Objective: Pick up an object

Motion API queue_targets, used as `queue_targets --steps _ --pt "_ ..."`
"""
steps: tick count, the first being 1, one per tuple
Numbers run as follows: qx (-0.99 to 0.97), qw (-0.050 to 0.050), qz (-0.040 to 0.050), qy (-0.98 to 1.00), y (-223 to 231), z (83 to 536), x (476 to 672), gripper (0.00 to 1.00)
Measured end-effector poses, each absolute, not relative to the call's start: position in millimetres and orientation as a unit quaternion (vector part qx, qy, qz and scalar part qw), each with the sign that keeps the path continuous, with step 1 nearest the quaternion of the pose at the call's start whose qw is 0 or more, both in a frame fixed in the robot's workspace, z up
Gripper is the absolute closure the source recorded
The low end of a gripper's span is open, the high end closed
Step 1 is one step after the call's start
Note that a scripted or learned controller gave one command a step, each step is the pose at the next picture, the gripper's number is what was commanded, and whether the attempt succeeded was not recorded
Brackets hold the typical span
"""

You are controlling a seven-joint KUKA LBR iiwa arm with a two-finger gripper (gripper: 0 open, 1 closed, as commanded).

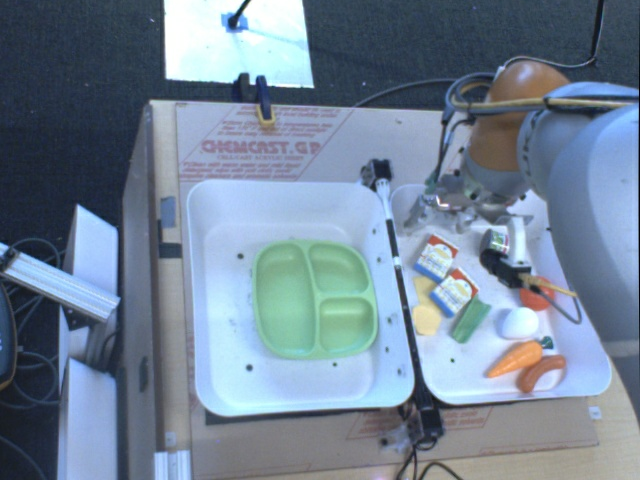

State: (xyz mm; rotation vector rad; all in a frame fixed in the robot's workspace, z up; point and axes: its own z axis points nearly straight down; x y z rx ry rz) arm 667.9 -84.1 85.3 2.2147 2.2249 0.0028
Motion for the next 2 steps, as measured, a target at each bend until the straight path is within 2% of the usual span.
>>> queue_targets --steps 1,2 --pt "0.705 0.002 0.0010 0.709 -85 85 669.3 0.00" --pt "0.705 0.003 0.0017 0.710 -85 97 670.3 1.00"
